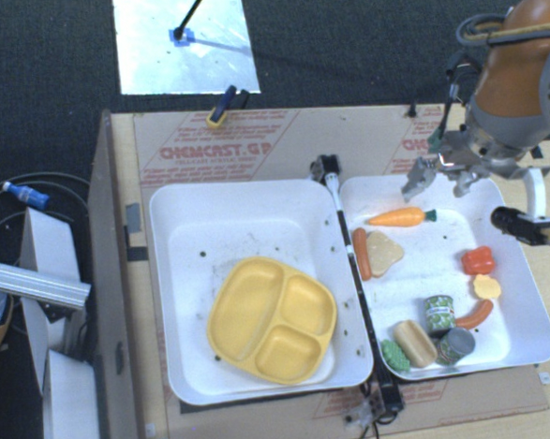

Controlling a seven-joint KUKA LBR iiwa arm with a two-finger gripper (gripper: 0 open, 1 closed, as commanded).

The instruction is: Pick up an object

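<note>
My gripper (441,176) hangs with its jaws spread and nothing between them, above the back rim of the right bin (523,272). The carrot (399,218) lies nearest, just below. I judge a descent here could clip the rim or nudge it away. The bread slice (383,251) and sausage (360,253) crowd the carrot's near side.

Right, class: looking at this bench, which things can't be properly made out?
- Arm: cut off by the picture's right and top edges.
- Gripper: fingers too blurred to judge.
- Green can: label too small to read.
- Green toy: partly hidden under the bread roll.
</note>
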